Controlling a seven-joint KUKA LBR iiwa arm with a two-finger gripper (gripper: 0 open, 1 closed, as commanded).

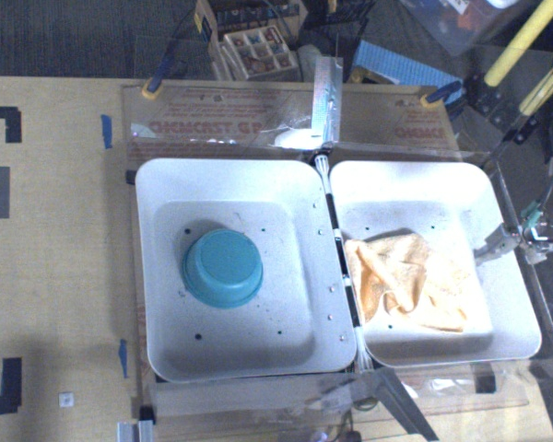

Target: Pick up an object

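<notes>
Two candidates are waiting for you: a teal bowl is sitting upside down in the left bin, toward the tabletop's left edge, and a crumpled orange cloth is lying in the right bin against its inner wall. You are likely finding the bowl stiff and slick, its rounded base offering poor purchase, while the cloth is looking soft and light, best pinched at a raised fold. The tool is showing at the right bin's far rim, and you cannot tell its state.

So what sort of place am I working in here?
Probably a robotics lab grasping bench: two white bins side by side, a blue bowl in the left, an orange cloth in the right, clutter on the floor behind.
</notes>
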